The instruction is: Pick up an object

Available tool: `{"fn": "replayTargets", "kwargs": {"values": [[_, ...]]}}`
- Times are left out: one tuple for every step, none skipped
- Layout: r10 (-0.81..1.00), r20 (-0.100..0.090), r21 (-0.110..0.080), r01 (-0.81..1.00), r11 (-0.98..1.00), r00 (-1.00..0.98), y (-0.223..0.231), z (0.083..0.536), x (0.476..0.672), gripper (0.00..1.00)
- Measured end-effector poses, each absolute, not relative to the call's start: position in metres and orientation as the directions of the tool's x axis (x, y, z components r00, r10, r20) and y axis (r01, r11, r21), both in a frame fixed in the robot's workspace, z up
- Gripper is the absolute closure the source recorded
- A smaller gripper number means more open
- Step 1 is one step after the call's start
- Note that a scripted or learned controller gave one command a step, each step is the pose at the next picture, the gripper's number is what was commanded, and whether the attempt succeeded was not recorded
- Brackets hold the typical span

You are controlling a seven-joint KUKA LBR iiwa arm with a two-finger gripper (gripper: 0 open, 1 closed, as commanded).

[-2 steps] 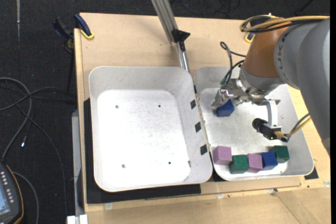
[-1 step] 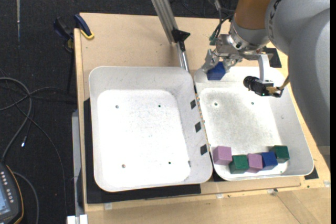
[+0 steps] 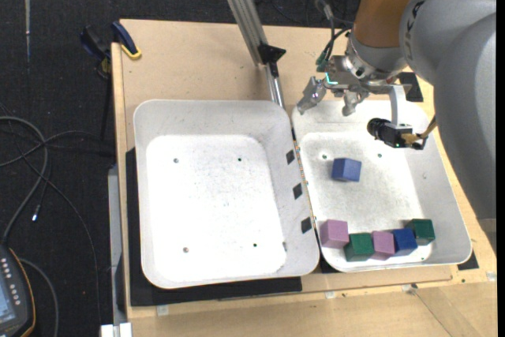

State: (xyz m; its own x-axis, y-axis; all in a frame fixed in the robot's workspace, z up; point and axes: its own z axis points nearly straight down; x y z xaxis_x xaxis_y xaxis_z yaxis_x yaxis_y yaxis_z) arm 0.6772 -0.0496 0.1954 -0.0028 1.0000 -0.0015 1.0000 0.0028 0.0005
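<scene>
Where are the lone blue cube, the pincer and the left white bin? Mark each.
Lone blue cube (image 3: 346,169), camera view, top face.
Pincer (image 3: 330,99), camera view, between its fingertips.
Left white bin (image 3: 150,122), camera view, far-left rim.

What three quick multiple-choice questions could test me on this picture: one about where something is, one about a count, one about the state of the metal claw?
1. Where does the lone blue cube lie?
A. left white bin
B. right white bin
C. bare bench

2. How many small cubes are in the row along the right white bin's near edge?
A. three
B. five
C. seven

3. What is the two-finger gripper doing?
A. gripping a cube
B. open, holding nothing
C. resting in the left bin

Answers: 1 B, it sits alone mid-bin on the right. 2 B, two purple, two green, one blue. 3 B, its fingers are spread above the bin's far edge with nothing between them.
</scene>
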Motion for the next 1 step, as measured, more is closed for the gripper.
{"fn": "replayTargets", "kwargs": {"values": [[1.0, -0.002, -0.004, 1.0, -0.005, 0.005, -0.0841, 0.1953, 0.5958, 0.0]]}}
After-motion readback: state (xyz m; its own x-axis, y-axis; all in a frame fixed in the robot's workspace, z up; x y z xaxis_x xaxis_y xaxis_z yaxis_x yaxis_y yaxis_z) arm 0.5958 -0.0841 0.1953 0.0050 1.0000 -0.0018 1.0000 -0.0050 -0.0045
